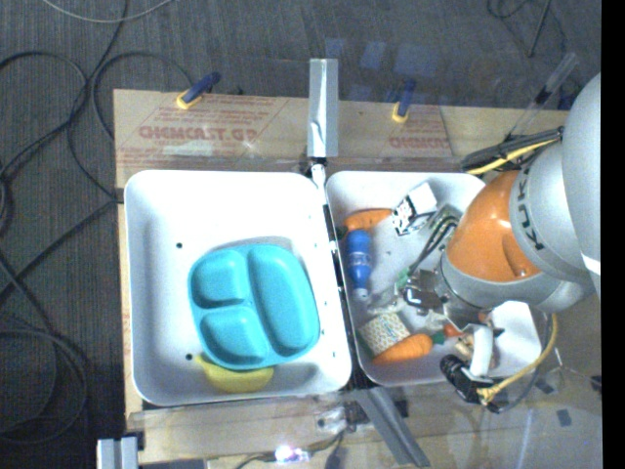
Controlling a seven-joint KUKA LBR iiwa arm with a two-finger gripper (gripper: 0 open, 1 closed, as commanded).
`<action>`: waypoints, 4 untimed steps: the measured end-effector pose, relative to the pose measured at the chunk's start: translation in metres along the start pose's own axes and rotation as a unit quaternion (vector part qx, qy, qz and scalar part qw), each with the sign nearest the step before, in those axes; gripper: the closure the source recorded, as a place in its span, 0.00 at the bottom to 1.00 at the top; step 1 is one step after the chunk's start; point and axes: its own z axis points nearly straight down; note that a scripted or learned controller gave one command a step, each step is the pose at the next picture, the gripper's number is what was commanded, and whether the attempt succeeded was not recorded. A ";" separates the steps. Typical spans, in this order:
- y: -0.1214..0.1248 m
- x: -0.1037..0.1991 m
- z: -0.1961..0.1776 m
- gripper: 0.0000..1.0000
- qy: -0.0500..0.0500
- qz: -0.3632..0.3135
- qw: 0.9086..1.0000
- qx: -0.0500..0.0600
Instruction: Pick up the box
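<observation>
The small tan cardboard box with a speckled, patterned face (382, 329) is seen lying flat on the floor of the right-hand shallow white bin (344, 291), towards its front edge. It is tilted askew to the bin walls. An orange carrot-shaped toy (414, 348) is laid just beside it on the right, apparently touching one corner, so little room is left on that side for a grasp. A blue plastic bottle (358, 261) is stood off along the bin's left wall, just behind the box, and an orange rounded item (364, 219) is found further back.

The dark gripper (424, 291) is held low over the bin, near the box and slightly behind and to its right. No object is seen in it, and whether it is spread or closed cannot be told, since it is masked by the orange-banded wrist (493, 237) and its cabling. The box is judged not yet picked up; a shift towards the bin's front would seem to be needed.

In the left-hand white bin (156, 262), well apart, a turquoise compartment tray (256, 304) is rested over a yellow object (237, 377).
</observation>
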 end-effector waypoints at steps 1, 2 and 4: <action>0.000 0.000 -0.009 1.00 0.000 0.000 1.000 0.000; 0.002 -0.009 -0.001 1.00 0.003 0.130 0.992 0.002; 0.049 0.048 -0.131 1.00 -0.005 0.185 0.983 0.006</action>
